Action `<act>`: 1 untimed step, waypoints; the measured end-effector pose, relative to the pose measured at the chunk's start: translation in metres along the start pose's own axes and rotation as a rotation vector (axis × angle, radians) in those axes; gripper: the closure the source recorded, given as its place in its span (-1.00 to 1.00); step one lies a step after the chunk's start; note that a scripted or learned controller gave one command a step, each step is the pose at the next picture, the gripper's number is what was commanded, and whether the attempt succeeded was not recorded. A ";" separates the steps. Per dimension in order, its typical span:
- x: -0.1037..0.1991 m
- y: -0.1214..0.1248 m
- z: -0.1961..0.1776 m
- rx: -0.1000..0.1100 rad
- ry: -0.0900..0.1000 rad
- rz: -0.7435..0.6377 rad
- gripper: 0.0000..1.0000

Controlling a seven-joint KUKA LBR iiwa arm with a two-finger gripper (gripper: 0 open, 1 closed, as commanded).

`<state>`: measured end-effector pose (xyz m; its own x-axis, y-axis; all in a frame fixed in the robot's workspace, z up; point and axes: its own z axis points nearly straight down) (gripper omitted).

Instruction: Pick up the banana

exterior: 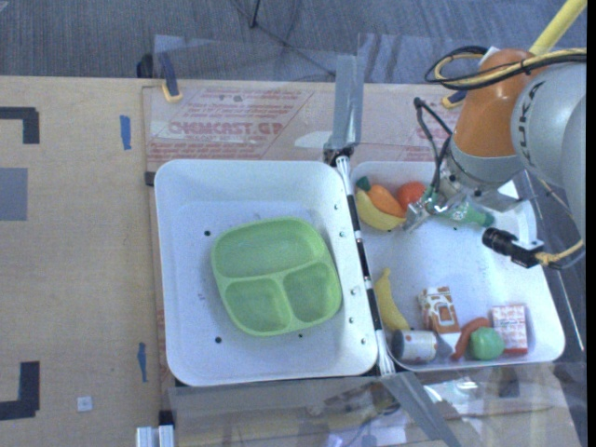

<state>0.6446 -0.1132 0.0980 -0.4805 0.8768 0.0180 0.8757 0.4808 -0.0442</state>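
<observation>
Two yellow bananas lie in the right bin (521, 277). One banana (372, 212) curls in the back left corner beside an orange carrot-like piece (383, 196) and a red-orange tomato (412, 193). The other banana (391, 303) lies along the left wall nearer the front. My gripper (422, 209) hangs low just right of the back banana, close to the tomato. I see nothing held between its fingers. The orange-banded wrist (494, 101) rises above it.
A green divided plate (277, 276) sits in the left bin (186, 203). At the front of the right bin are a silver can (417, 345), a small carton (438, 308), a red-and-white box (509, 329), a green ball (485, 343) and a red pepper (465, 335).
</observation>
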 end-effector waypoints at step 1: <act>0.005 0.012 0.010 -0.015 0.006 0.508 1.00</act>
<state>0.6526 -0.1030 0.0873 0.0062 1.0000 0.0036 0.9994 -0.0061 -0.0341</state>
